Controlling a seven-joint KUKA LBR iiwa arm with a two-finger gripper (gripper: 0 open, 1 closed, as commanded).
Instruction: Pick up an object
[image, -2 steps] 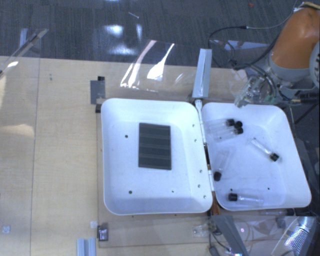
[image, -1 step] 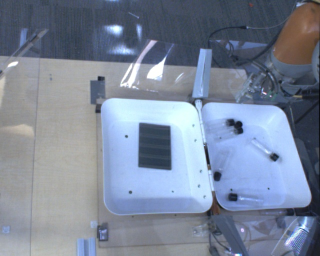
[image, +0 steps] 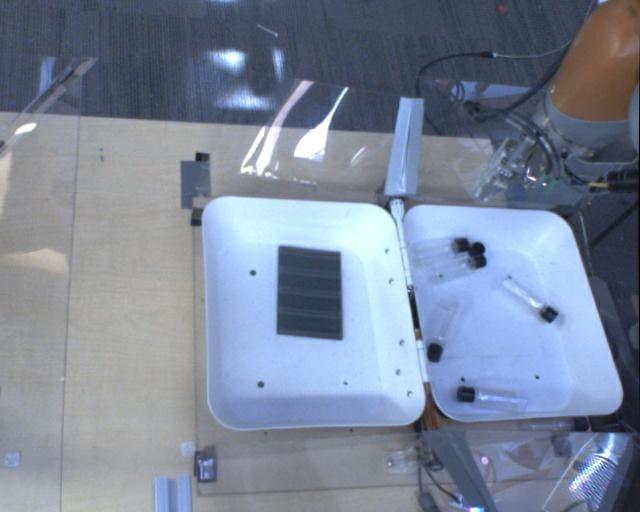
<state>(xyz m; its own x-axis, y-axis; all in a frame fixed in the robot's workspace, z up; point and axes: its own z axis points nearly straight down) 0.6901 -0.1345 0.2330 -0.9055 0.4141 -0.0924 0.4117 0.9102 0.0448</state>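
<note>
Hovering beyond the right bin's (image: 585, 250) far rim, claw (image: 515, 160); vials (image: 528, 300) scattered.

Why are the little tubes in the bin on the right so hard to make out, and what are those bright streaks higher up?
In the camera view, the clear tubes blend into the white right bin; mostly their black caps stand out. The streaks are glare on a clear sheet above the left bin. The gripper looks blurred.

Glossy white plastic bins (image: 305, 405), clear plastic vials (image: 525, 298) w/ black caps.
</note>
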